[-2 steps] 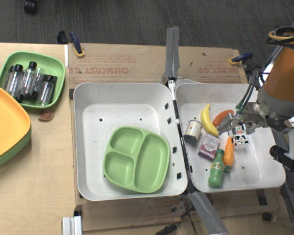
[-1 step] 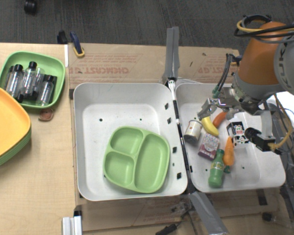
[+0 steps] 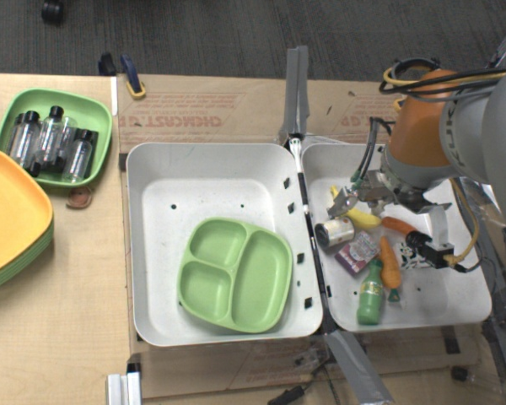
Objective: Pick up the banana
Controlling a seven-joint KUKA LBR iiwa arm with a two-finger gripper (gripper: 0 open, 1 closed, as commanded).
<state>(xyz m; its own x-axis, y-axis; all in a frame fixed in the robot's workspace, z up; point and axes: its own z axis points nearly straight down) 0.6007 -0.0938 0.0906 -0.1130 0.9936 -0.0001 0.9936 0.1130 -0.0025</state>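
banana (image 3: 363, 219) lies in the right bin (image 3: 455, 306), just below the gripper (image 3: 352, 199); cannot tell how its fingers stand. beneath: can (image 3: 334, 232), carrot (image 3: 390, 262), green bottle (image 3: 370, 301). left bin (image 3: 152, 226) holds a green tray (image 3: 234, 274).

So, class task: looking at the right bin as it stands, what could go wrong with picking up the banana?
1. The banana lies tight among a silver can, a carrot and a purple packet; the end effector may catch a neighbour instead.
2. Much of the banana sits under the end effector, so a grasp may be shallow and slip.
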